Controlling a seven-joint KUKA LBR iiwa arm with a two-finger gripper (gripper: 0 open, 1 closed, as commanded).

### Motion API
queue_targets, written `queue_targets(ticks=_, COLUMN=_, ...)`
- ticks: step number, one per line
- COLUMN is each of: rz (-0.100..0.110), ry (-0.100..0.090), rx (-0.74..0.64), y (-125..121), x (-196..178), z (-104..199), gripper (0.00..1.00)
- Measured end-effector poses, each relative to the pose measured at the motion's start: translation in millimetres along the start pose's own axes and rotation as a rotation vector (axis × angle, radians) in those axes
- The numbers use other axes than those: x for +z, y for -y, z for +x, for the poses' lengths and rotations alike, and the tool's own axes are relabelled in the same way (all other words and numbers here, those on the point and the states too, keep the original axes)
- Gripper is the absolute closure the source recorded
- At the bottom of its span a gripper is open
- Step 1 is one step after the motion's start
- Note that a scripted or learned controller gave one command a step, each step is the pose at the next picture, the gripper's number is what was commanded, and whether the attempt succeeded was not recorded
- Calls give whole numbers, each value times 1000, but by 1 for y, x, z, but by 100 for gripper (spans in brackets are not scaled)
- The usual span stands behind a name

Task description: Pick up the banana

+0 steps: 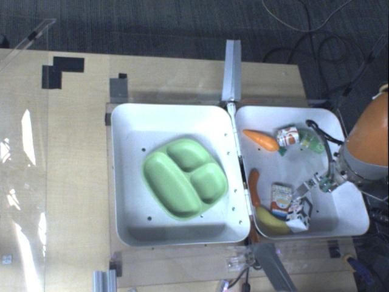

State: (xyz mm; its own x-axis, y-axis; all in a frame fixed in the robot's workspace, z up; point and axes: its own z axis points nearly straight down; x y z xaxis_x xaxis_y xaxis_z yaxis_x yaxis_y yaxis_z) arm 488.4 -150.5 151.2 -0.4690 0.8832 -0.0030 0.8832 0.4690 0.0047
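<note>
Lowest in the camera view, hard against the near wall of the right bin, lies the banana, yellow and curved, with a small printed carton touching its upper side and a brown sausage-shaped piece just beyond its left end along the divider. Farther back in that bin sit a carrot and a crumpled red-and-green wrapper. To the left, the other bin holds a green three-part tray. Reaching in from the right, the gripper hangs low just beside the carton and the banana's right end; its dark fingers seem slightly parted with nothing visibly between them, though the blur makes that hard to judge. Several risks follow from this crowding, as I judge it. A descent at this spot may close on the carton rather than the fruit, or pinch both and drop one. With the banana tucked against the wall, one finger could strike the rim or find no room behind it, and a grasp near the tapered tip may let it slide out.
</note>
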Motion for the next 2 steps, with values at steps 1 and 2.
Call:
queue_targets(ticks=1, rz=-5, ry=5, rx=-379, y=-15, x=-80, z=25, gripper=0)
queue_targets(ticks=2, rz=-1, ry=-1, rx=-383, y=-62, x=-37, z=116, gripper=0)
